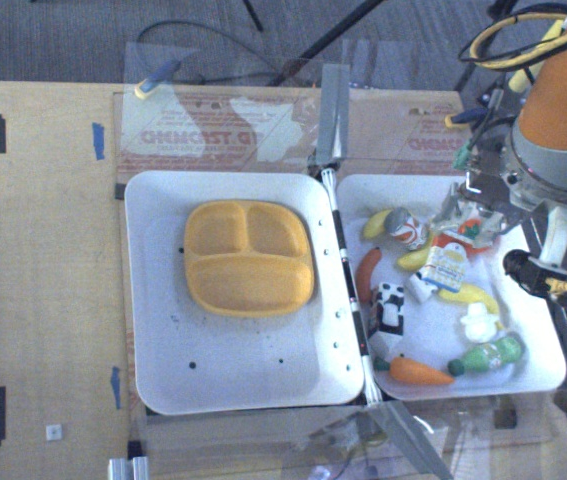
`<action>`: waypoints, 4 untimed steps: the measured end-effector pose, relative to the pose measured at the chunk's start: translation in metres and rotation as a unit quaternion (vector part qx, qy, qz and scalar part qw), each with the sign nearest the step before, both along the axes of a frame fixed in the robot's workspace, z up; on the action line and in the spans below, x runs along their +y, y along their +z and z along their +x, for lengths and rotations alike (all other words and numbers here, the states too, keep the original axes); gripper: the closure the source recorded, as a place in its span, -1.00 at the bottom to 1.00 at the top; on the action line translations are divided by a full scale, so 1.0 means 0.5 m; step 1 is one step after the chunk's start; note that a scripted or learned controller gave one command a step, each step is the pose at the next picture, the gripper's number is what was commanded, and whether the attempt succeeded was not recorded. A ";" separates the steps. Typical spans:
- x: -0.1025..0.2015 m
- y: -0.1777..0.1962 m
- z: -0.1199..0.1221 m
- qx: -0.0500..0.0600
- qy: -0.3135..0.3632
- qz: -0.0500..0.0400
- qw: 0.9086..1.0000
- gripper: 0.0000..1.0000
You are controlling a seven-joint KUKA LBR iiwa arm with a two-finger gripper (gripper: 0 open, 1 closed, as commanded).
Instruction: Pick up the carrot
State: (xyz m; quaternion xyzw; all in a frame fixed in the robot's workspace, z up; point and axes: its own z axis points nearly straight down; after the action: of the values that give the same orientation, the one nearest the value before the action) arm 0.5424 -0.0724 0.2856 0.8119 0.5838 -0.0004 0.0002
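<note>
- Camera view: a tan bench [43, 268] bears two white bins side by side, with grey floor behind.
- The left bin [153, 368] holds a yellow divided plate [248, 258].
- The right bin [543, 363] is cluttered; the carrot [418, 371] lies near its front edge, beside a green bottle [488, 355].
- The gripper [473, 203] hangs over the bin's far right; I cannot tell how its jaws stand.

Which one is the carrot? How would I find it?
Look in the right bin, the one full of toys. Go to its front edge, nearest the camera: the carrot lies there, beside a green bottle. It's the orange pointed one with a green tip.
</note>
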 end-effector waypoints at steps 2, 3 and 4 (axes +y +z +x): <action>-0.212 -0.037 -0.126 -0.001 -0.033 -0.001 0.999 1.00; -0.170 -0.067 -0.068 0.000 -0.195 -0.001 0.981 1.00; -0.266 0.018 -0.041 0.001 -0.455 0.000 0.891 1.00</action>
State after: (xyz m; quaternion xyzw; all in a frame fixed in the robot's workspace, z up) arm 0.5220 -0.2052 0.2946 0.9886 0.1505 -0.0012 -0.0002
